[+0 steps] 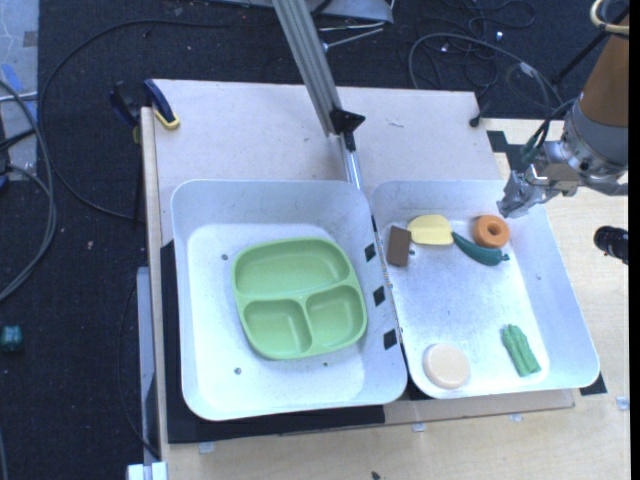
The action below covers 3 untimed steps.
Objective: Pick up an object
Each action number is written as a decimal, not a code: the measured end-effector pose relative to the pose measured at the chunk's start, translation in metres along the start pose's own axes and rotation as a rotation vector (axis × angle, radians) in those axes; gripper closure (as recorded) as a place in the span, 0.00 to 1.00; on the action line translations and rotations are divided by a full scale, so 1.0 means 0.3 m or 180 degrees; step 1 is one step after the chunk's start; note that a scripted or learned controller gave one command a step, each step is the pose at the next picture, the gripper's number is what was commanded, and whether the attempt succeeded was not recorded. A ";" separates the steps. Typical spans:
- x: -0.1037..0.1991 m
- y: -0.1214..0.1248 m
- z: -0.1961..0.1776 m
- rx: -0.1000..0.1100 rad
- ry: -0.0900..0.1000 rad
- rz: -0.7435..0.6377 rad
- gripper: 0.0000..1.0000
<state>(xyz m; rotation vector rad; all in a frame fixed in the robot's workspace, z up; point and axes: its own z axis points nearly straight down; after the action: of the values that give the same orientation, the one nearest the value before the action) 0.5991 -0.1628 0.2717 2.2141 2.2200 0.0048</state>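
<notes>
Nearest the camera, at the 6 o'clock end of the right white bin (560, 298), lie a pale cream round disc (446, 365) and a green ridged stick-shaped piece (520, 350).

The fingers (515, 201) hang over the bin's 1 o'clock corner. Their state cannot be told; nothing is seen between them.

Just beside the fingers, at their 7 o'clock, sits an orange ring-shaped toy (490, 230), touching a dark teal curved pod-shaped piece (480, 249). Further toward 9 o'clock lie a yellow rounded block (431, 230) and a small brown rectangular block (398, 246).

The orange ring is judged the closest candidate. For a sound grasp, centre over the ring before descending, and align the closing axis so the teal pod is not caught with it. Keep clear of the bin wall.

The left white bin (200, 268) holds a light green plastic three-compartment plate (298, 296). Both bins rest on a pale tabletop (250, 128). An aluminium strut (305, 43) crosses toward 12 o'clock, and black cables (90, 58) run over the dark floor.
</notes>
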 end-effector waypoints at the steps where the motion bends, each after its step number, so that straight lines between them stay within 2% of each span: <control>1: 0.000 0.004 -0.087 0.0006 0.0002 -0.0001 1.00; 2: 0.208 0.015 -0.071 0.0021 0.0011 -0.0017 1.00; 3: 0.368 0.007 -0.054 0.0023 0.0009 -0.0014 1.00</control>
<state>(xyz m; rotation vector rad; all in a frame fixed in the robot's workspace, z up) 0.6009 -0.0522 0.2876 2.2143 2.2298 0.0001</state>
